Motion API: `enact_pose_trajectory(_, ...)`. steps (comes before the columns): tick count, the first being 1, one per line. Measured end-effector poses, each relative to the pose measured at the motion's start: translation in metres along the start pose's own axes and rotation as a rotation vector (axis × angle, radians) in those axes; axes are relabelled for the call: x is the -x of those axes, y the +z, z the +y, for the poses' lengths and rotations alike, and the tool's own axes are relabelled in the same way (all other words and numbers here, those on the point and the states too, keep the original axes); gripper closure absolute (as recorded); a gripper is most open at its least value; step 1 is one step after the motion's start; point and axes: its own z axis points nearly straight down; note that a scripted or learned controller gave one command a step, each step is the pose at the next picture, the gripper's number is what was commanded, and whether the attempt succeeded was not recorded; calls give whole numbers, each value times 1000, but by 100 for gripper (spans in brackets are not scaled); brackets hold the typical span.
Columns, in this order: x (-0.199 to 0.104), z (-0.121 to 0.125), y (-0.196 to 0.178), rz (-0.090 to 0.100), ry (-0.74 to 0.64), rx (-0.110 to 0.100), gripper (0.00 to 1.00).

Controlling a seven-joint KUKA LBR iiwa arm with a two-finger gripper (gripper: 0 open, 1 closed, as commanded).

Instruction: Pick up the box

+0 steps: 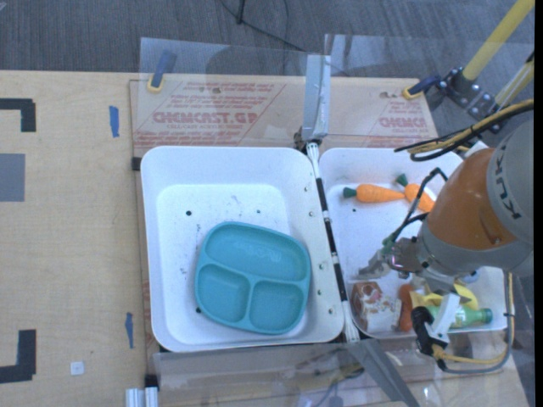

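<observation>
the box (377,305) lies at the near left corner of the right bin (339,172), brownish with a printed top, beside a green bottle (462,316). the jaws (379,266) hang just above it; whether they are open or closed, i cannot tell. a toy carrot (379,194) rests farther back. the left bin (161,227) holds 1 teal divided plate (252,275) on the counter (68,253).

Bright even light, soft shadows, slight blur

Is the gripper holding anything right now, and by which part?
Cannot be told: the gripper hangs just above the box in the right bin.
</observation>
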Motion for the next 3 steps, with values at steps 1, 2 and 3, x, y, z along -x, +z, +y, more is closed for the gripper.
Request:
enact_pose_trajectory(1,-1,53,-72,-5,3,-14,0)
enact_pose_trajectory(2,-39,76,-93,-5,-74,-12,0)
enact_pose_trajectory(3,-1,42,0,0,-167,-1,0)
